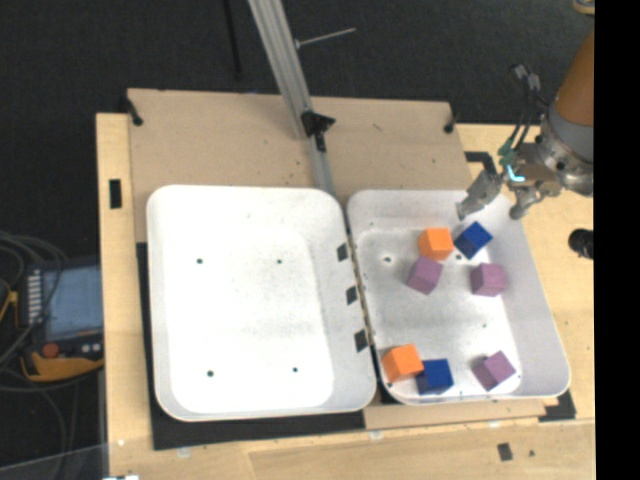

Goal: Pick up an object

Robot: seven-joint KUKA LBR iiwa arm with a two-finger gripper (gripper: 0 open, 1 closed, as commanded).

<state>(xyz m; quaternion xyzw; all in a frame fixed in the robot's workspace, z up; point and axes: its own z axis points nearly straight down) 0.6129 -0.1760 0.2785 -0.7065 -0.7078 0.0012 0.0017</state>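
The right bin [520, 298] holds several small blocks. An orange block [435, 242] and a blue block [473, 239] lie near its back, with two purple blocks [423, 275] [488, 280] just in front of them. At the front sit another orange block [402, 361], a blue block [435, 376] and a purple block [494, 370]. My gripper [497, 203] hangs open above the back right corner of this bin, just behind the blue block, with nothing between its fingers.
The left bin [170, 298] lies beside the right one. A slanted metal pole [285, 63] rises from the gap at the back. A pendant with cables [55, 313] rests off the bench at the left.
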